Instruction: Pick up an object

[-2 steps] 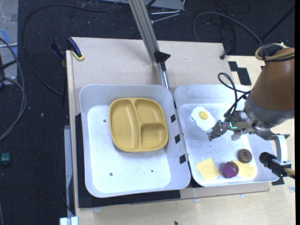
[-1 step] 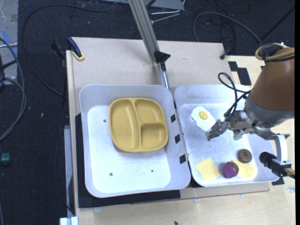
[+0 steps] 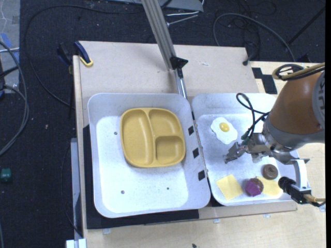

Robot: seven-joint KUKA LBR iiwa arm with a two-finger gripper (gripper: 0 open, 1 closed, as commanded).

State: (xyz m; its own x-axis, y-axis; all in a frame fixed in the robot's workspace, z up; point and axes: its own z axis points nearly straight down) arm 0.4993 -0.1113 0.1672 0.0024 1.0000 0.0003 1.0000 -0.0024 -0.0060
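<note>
Two bins: left (image 3: pixel 103 154) holds a yellow tray (image 3: pixel 153 137), right (image 3: pixel 207 107) food toys.

The desk (image 3: pixel 134 66) has a light tan top and stands on a dark floor (image 3: pixel 41 138) strewn with black cables. Two shallow white bins rest directly on the desk, side by side and touching along their inner edges. The left bin (image 3: pixel 103 190) is the larger in view; the right bin (image 3: pixel 207 105) sits beside it toward the arm side. A blue-and-yellow clamp (image 3: pixel 83 53) grips the far left corner of the desk. Black tape strips (image 3: pixel 265 80) lie near the far right edge.
</note>
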